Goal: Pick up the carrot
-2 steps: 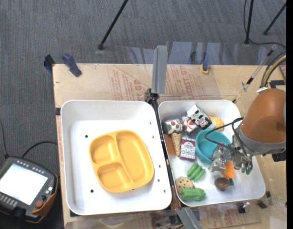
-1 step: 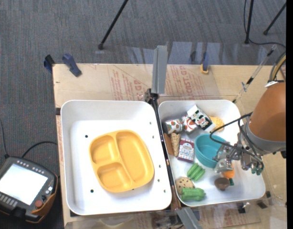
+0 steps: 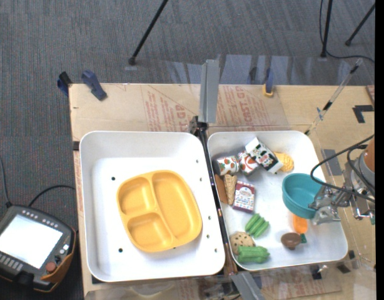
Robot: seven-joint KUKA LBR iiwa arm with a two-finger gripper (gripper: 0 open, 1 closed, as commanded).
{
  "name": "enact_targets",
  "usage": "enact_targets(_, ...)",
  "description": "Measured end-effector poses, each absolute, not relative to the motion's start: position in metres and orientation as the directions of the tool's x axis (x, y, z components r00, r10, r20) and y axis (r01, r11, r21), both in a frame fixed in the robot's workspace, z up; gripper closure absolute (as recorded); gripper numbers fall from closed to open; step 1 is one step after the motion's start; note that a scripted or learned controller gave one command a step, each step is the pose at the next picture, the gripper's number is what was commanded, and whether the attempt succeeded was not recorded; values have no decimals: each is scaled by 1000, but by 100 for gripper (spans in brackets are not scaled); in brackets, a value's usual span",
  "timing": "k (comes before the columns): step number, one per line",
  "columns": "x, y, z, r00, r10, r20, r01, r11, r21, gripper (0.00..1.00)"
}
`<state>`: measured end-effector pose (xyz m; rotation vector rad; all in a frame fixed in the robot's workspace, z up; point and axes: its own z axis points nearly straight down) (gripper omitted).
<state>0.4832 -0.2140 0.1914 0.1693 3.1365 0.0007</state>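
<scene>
Here the carrot [image 3: 299,223] lies in the right bin [image 3: 333,245], toward the lower right of the frame, just below the teal bowl [image 3: 298,194] and above a small brown piece [image 3: 291,240]. The gripper [image 3: 329,206] sits at the bin's right edge, just up and to the right of the carrot and very near it. Whether it is spread or pressed together I cannot tell. Little of the carrot shows, so its long axis is unclear; judging by position, the move is a short reach down-left
</scene>
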Motion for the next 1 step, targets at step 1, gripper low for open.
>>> enact_targets(1, 483, -213, 191, -994, 107, 0, 107, 994, 2, 0)
